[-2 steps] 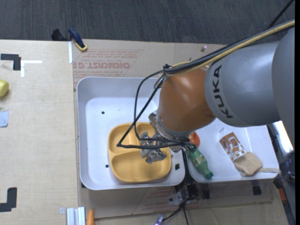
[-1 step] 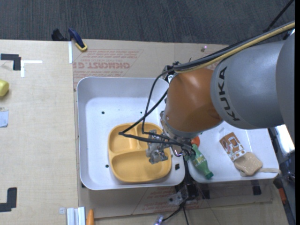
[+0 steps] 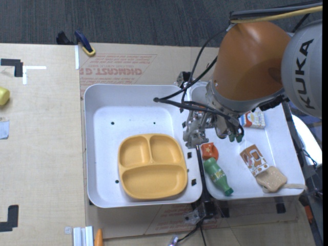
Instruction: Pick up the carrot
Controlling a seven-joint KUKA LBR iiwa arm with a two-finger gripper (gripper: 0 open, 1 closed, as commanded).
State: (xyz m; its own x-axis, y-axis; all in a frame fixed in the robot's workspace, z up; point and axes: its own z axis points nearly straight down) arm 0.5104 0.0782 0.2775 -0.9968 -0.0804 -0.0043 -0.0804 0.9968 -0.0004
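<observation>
frankly, we cannot pick out a plain carrot with certainty. the nearest candidate we see is a small red-orange rounded piece [image 3: 209,150] with a touch of green on it. it lies in the right-hand shallow white plastic bin [image 3: 246,191], close to the wall shared with the left-hand white bin [image 3: 133,111]. it may be a carrot seen end-on or some other toy food; we cannot tell which, and so we cannot name its long axis either.

the grey and orange arm's gripper [image 3: 196,132] hangs over that shared wall, dark cables draped around it. we cannot tell whether it is spread or pressed together, and we see nothing held in it.

the relation that matters: the red-orange piece sits just beside the gripper, toward the near edge of the view and a little to the right. a green plastic bottle [image 3: 218,176] lies aslant right beside it on the near side, perhaps touching. we judge the coming move to be a short shift into the right bin and then a descent, with the bottle and the bin wall crowding the grasp. the yellow three-compartment plastic plate [image 3: 152,165] in the left bin lies apart from all this.
</observation>
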